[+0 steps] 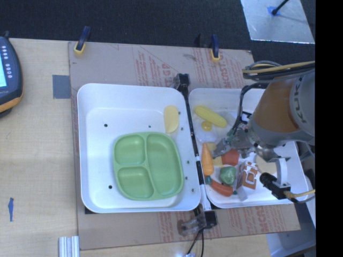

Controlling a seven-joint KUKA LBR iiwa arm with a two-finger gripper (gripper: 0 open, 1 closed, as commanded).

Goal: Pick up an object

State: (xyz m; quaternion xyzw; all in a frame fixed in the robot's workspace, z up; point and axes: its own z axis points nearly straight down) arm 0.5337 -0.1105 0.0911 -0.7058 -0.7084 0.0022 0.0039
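My gripper (225, 148) reaches down into the right bin (214, 96), in the middle of a cluster of toy foods. Just below its tip lies a red piece (231, 157), with a green round piece (228, 174) under that. An orange carrot (207, 159) lies to its left along the bin's left wall. A red pepper-like piece (220, 188) sits at the bin's near edge. A brown and white box (248, 174) is to the right of the green piece. Farther back lie a yellow corn-like piece (210, 116) and a small yellow piece (206, 126).
The left bin (96, 103) holds a green divided plate (147, 165) and a pale yellow piece (171, 119) near its right wall. The arm's orange band (273, 108) covers the right bin's far right. A handheld controller (8, 74) lies at the bench's left edge.
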